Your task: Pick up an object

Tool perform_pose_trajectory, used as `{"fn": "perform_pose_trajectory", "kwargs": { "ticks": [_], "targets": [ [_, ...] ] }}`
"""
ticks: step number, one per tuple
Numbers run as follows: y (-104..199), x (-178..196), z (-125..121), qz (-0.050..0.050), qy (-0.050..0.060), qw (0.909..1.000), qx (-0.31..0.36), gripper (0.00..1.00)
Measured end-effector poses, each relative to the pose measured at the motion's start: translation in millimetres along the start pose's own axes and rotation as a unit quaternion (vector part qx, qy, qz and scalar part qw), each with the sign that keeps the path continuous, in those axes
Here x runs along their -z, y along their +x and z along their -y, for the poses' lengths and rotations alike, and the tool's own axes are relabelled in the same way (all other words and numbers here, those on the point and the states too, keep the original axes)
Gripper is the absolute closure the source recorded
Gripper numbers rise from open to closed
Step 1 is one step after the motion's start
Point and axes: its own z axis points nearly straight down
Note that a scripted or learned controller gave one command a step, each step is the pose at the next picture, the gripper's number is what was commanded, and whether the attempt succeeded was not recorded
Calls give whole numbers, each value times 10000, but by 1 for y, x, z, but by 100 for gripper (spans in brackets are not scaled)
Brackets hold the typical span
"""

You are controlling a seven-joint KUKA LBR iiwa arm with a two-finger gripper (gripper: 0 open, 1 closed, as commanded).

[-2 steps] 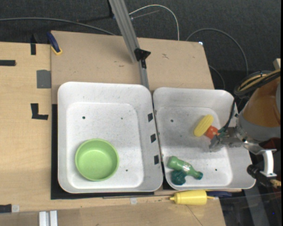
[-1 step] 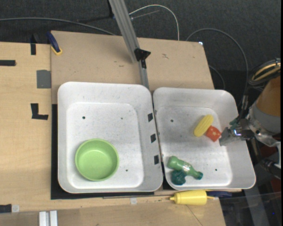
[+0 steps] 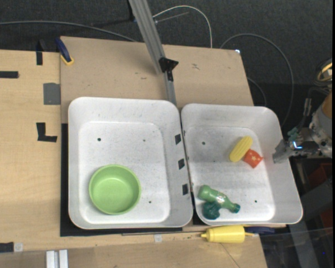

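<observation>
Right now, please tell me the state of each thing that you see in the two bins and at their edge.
green bowl: upright, in left bin, near corner.
yellow corn: lying, in right bin.
orange piece: touching the corn.
green bottle: lying on its side, right bin.
yellow bottle: lying on the bench, outside the bins.
gripper: at right bin's edge, holding nothing.

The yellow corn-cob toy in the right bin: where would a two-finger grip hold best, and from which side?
Across the middle of the yellow corn-cob toy, coming straight down from above. It lies flat and slanted, so the fingers should close across its narrow width. Its lower end is at the small orange piece, so staying toward the middle or upper end probably avoids that.
</observation>
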Motion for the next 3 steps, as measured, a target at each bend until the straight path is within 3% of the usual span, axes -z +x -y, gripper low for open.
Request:
{"fn": "perform_pose_trajectory", "kwargs": {
  "ticks": [1, 3],
  "targets": [
    [0, 53, -1, 0, -2, 10000, 7, 100],
    [96, 35, -33, -18, 27, 10000, 28, 100]
  ]
}}
